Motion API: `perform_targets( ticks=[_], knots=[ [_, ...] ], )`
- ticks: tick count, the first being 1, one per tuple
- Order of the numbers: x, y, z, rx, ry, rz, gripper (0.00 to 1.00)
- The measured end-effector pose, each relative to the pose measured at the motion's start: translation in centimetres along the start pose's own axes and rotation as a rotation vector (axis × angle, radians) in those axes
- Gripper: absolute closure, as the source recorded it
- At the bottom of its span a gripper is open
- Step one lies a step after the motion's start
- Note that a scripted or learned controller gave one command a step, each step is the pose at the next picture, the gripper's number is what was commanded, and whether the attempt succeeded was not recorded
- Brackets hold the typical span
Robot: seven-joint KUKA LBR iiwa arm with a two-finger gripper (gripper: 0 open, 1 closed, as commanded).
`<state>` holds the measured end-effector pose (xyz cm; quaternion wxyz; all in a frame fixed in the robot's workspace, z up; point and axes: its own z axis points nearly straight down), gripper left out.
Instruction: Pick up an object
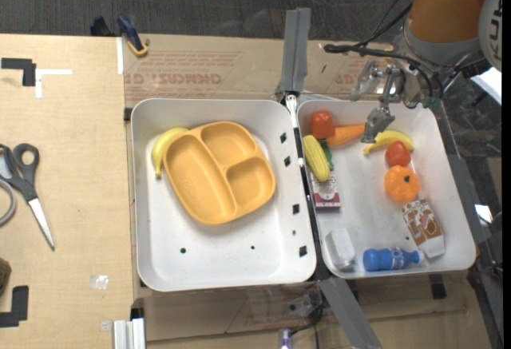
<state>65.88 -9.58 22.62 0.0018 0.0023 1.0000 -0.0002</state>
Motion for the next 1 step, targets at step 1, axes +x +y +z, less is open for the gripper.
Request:
perform_targets(
  ticks=[1],
  knots=[
    [9.19,-1.47,7.07,0.0,0.001,0.113,0.0]
  ],
)
